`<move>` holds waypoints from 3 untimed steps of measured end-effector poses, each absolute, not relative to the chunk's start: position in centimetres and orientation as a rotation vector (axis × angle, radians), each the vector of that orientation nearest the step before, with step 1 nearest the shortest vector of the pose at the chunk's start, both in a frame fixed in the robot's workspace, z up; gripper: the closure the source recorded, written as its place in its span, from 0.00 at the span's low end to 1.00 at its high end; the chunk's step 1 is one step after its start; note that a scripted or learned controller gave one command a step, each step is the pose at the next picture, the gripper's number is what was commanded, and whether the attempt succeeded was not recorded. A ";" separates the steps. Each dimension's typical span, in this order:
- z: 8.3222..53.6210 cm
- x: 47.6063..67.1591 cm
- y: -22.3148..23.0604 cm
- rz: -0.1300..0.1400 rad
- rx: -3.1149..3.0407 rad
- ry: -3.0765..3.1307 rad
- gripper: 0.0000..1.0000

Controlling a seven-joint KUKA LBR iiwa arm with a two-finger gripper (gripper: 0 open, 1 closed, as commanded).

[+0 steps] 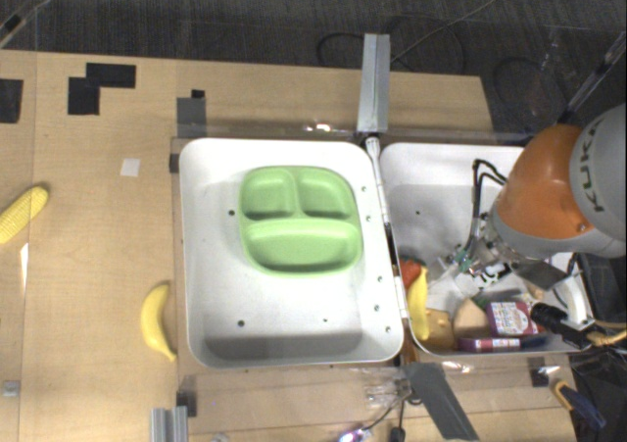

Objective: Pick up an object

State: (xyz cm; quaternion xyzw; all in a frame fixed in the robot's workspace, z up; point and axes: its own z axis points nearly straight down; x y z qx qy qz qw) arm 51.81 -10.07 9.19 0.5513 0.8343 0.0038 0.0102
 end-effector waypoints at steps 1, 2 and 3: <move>9.2 49.6 -15.6 0.016 1.346 2.816 0.00; 9.0 53.9 -15.0 0.014 1.984 2.421 0.00; 10.2 52.8 -14.0 0.004 1.887 2.508 0.00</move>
